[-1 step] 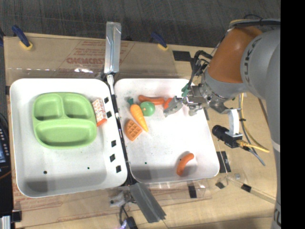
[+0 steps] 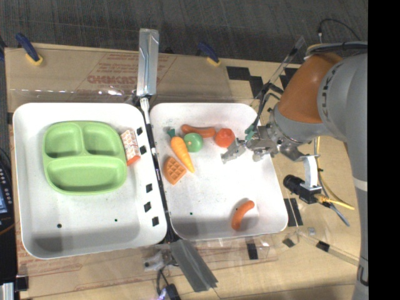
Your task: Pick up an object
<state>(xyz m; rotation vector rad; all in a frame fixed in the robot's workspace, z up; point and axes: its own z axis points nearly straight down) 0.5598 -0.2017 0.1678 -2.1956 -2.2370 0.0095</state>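
Note:
My gripper (image 2: 244,153) hangs over the right part of the right bin (image 2: 269,180), open, with nothing between its fingers. Just to its left lies a red tomato (image 2: 225,136). Further left are an orange carrot (image 2: 181,152), a green round fruit (image 2: 194,142) and an orange-brown piece (image 2: 197,130). A waffle-like orange piece (image 2: 174,169) lies below the carrot. A red sausage (image 2: 242,213) rests near the bin's front right corner.
The left bin (image 2: 37,230) holds a green divided plate (image 2: 84,156) with a small pink and white pack (image 2: 130,146) at its right side. A divider with black marks (image 2: 152,180) separates the two bins.

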